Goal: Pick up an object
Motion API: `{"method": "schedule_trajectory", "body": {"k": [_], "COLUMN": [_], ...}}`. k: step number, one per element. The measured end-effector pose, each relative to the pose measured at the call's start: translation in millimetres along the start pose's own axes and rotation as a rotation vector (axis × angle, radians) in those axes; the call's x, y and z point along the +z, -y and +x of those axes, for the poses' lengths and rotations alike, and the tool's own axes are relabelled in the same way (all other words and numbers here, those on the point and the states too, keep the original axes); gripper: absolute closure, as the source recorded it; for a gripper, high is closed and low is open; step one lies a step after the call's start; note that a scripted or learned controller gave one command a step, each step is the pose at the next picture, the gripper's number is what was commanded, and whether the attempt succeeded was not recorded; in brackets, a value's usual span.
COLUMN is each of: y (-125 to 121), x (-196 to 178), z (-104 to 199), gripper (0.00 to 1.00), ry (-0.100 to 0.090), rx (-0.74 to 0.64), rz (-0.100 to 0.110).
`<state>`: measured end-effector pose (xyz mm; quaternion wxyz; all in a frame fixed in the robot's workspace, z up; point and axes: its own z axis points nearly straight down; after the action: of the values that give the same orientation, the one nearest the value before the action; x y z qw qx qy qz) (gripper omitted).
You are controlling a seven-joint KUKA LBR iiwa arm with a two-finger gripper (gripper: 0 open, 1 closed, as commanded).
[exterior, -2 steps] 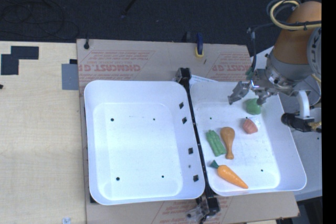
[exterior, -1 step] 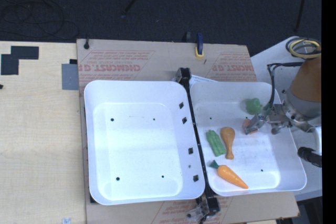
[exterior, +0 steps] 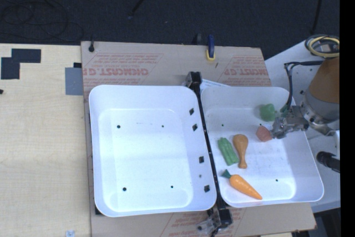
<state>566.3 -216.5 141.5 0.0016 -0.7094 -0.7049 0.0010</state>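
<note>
In the right bin (exterior: 310, 188) you see a carrot (exterior: 244, 186), drumstick (exterior: 241, 149), green piece (exterior: 227, 151) and green lump (exterior: 268, 112); the gripper (exterior: 280, 129) touches a reddish item (exterior: 264, 134), its opening indiscernible.

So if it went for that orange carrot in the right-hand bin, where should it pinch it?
Probably across the thick middle of the carrot, coming straight down from above. It lies flat on the bin floor, slanting from its green top down to its tip, with free space along both long sides for the fingers.
</note>
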Motion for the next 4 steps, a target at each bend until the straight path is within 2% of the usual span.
{"method": "schedule_trajectory", "body": {"k": [2, 3, 4], "y": [1.3, 42.4, -2.4], "x": [-19.0, -161.3, -103.6], "z": [-3.9, 66.1, 154.0], "gripper": [1.00, 1.00, 1.00], "ry": [-0.001, 0.001, -0.004], "rx": [0.009, -0.011, -0.015], "rz": [0.001, -0.016, 0.003]}}
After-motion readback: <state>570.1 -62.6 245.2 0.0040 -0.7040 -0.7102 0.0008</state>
